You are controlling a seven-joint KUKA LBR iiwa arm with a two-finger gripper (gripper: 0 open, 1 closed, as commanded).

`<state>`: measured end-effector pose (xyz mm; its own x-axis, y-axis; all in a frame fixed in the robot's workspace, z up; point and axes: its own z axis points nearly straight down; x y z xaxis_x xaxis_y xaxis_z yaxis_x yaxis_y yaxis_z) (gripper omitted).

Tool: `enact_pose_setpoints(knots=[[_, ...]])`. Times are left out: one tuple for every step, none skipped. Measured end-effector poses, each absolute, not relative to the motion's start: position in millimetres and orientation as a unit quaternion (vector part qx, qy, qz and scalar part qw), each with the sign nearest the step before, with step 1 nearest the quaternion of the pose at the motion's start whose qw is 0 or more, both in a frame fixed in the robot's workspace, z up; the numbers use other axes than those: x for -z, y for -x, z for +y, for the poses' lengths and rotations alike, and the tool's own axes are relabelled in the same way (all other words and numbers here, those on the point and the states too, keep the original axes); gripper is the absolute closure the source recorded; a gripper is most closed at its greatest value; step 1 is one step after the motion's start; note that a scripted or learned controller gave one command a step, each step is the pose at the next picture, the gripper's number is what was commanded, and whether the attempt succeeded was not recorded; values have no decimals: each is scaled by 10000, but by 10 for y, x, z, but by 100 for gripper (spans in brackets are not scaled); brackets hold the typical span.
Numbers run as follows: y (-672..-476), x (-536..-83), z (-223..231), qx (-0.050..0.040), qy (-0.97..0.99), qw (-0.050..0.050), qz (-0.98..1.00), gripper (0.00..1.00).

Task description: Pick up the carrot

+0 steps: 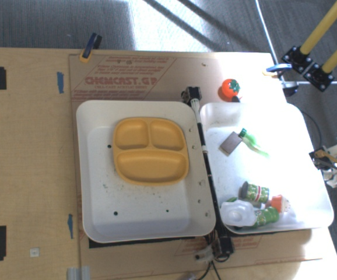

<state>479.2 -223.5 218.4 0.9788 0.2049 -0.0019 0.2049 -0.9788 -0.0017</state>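
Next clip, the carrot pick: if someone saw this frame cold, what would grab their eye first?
Probably the yellow divided plate, sitting alone in the left bin. Next, the small orange-red toy on the bench just beyond the right bin, then the cluster of green, white and orange items crowded into that bin's near corner.

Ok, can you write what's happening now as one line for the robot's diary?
carrot: in right bin, front pile, not yet lifted | yellow plate: in left bin | grey block: right bin middle
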Motion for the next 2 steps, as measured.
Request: enact_pose_setpoints(knots=[[-4792, -2194, -2235, -12, 9936, 10, -1126, 100], [-4794, -2243, -2237, -2, 9949, 3, -1007, 100]])
